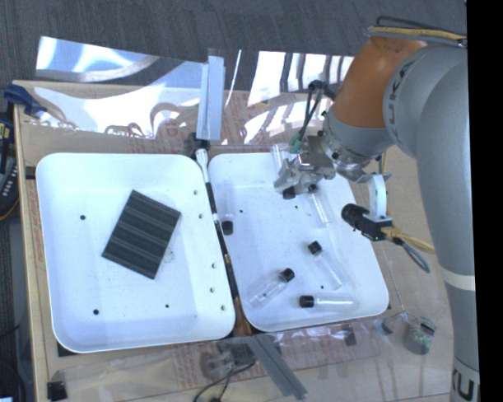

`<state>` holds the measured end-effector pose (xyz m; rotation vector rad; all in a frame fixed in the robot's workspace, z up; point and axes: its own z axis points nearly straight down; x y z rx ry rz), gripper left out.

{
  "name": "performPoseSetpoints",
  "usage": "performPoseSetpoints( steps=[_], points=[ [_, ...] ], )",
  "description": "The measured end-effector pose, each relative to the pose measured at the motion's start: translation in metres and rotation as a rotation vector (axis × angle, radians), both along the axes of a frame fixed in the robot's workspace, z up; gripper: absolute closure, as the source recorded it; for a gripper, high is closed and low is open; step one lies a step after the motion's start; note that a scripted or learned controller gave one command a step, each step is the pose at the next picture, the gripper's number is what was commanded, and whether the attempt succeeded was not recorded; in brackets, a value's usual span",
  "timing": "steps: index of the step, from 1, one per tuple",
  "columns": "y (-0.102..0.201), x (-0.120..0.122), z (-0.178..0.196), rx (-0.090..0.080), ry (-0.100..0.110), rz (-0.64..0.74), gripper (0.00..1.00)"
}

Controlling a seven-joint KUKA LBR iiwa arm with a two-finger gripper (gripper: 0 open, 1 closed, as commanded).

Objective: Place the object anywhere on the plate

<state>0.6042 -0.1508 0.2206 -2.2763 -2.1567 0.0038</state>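
The end effector [298,176] hangs over the far edge of the right bin [366,303]; whether it is open or closed on anything I cannot tell at this slant. The dark ribbed plate [142,234] lies near the middle of the left bin [66,330]. Clear vials with black caps lie scattered in the right bin: one [269,287] near the front edge, another [325,301] by the front right corner. This looks like the picking step. The next move calls for a secure grip on a vial, then a carry across the divider to the plate.
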Motion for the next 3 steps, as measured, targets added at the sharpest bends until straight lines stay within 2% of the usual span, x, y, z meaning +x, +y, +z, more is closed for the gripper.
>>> performPoseSetpoints(
  steps=[1, 2, 3],
  points=[
    [0.066, 0.052, -0.030, -0.002, -0.003, 0.012, 1.00],
    [0.109, -0.042, -0.029, -0.003, -0.001, 0.003, 1.00],
    [0.189, -0.008, -0.007, -0.002, -0.003, 0.100, 1.00]
  ],
)
